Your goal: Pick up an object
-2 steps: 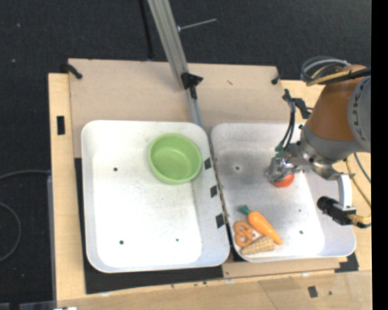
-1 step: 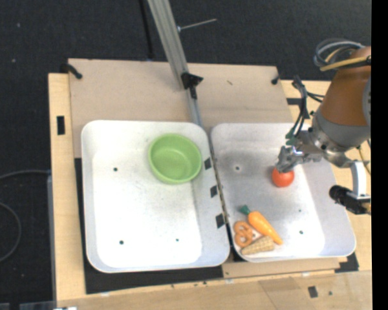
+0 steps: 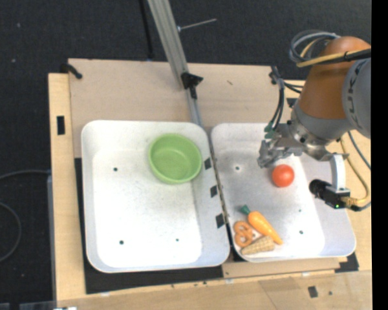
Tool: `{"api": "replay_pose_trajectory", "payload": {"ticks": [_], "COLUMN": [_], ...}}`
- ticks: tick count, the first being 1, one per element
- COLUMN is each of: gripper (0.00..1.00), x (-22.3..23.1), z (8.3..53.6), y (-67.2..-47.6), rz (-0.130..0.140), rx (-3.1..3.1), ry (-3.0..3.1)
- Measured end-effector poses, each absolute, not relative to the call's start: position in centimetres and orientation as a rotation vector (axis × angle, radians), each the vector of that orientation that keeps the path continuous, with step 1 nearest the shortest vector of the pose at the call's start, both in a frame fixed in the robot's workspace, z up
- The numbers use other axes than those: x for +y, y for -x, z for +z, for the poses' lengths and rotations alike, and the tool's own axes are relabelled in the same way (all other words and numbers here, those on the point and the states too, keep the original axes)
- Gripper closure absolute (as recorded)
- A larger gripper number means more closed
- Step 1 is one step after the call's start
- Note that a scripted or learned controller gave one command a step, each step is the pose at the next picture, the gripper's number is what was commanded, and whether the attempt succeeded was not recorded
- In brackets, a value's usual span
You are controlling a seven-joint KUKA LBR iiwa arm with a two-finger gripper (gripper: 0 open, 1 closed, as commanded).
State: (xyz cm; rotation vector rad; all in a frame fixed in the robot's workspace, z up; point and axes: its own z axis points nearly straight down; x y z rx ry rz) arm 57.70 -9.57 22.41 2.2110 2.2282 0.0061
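Note:
A red ball-like tomato (image 3: 283, 175) lies in the right bin (image 3: 242, 141), near its middle. My gripper (image 3: 269, 156) hangs just up and left of it, close above the bin floor; nothing shows between its fingers. At the bin's front edge lie a toy carrot (image 3: 263, 224), a pretzel (image 3: 244, 232) and a waffle cone (image 3: 259, 245), packed together. A green bowl (image 3: 175, 158) sits upright in the left bin (image 3: 116, 225), toward its back right.
A slanted metal pole (image 3: 171, 41) with a black clamp comes down to the gap between the bins. The orange and grey arm (image 3: 326, 92) with its cables covers the right bin's back right corner. A black part (image 3: 326, 192) hangs at the right rim.

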Motion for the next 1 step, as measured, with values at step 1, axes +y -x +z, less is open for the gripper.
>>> {"api": "replay_pose_trajectory", "payload": {"ticks": [1], "gripper": [1.00], "x": [-4.48], "z": [22.44], "y": [-58.18], "rz": [0.003], "rx": [2.224], "ry": [-2.216]}}
